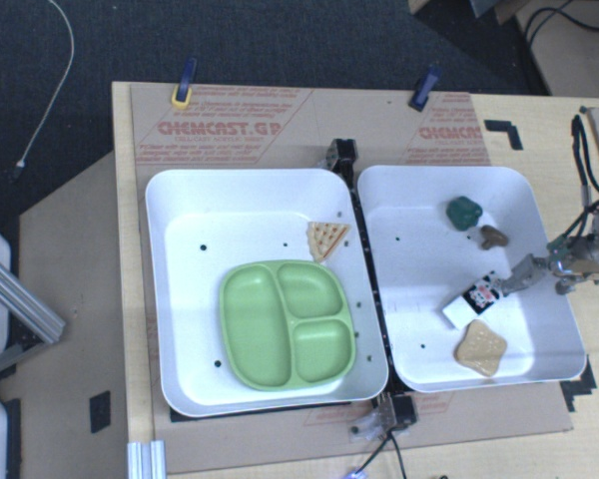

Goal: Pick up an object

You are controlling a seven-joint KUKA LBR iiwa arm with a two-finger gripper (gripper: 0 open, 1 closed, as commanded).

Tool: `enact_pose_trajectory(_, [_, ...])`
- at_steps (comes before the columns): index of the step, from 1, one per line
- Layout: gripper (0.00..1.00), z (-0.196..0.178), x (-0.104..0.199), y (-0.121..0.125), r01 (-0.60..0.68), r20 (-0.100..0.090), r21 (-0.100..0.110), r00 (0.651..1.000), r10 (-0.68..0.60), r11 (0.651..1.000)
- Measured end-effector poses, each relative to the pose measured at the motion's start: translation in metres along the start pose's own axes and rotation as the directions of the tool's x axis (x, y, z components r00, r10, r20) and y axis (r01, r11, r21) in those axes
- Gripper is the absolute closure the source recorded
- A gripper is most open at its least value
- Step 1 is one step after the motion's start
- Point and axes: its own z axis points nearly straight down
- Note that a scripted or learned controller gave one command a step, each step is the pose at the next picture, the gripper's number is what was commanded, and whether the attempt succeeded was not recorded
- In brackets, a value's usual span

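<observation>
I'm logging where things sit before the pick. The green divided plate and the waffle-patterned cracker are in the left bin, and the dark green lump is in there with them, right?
Not quite. The green divided plate and the tan waffle-patterned cracker do sit in the left white bin, but the dark green lump lies in the right white bin, near its far corner, as the camera view shows.

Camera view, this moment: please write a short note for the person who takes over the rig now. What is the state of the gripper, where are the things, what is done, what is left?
Gripper: low in the right bin, beside the small black-and-white box; no object visibly between its fingers.
Right bin: green object, small brown piece, tan toast-shaped piece.
Left bin: green divided plate, waffle piece.
Done: nothing lifted.
Left: grasp one object, probably the box, and raise it.
</observation>
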Motion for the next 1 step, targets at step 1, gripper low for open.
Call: enact_pose_trajectory(1, [0.0, -0.0058, 0.0004, 0.0033, 0.004, 0.004, -0.012, 1.0, -0.004, 1.0])
